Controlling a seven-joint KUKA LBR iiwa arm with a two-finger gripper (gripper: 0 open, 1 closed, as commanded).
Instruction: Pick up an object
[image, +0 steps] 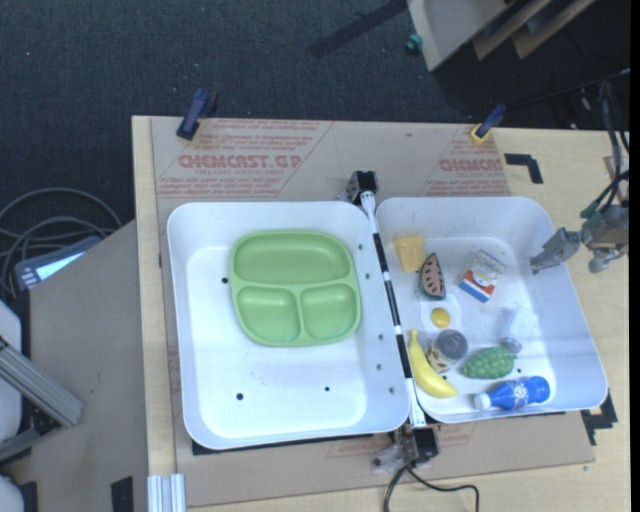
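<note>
From my console: a green divided plate (295, 286) lies in the left bin (200, 330). Right bin (570, 330): a yellow banana (428, 371), long axis running near-to-far, beside a blue bottle (515, 393) lying crosswise. "CHEMCAST" marks the counter (250, 150). The hand (560, 250) hovers over the right rim; grip unclear.

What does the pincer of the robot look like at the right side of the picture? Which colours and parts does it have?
The pincer is a small grey metal piece, angular, with a pale boxy body behind it near the picture's edge. Thin dark cables run above it, and a little green shows there. Finer details are too small to tell.
</note>
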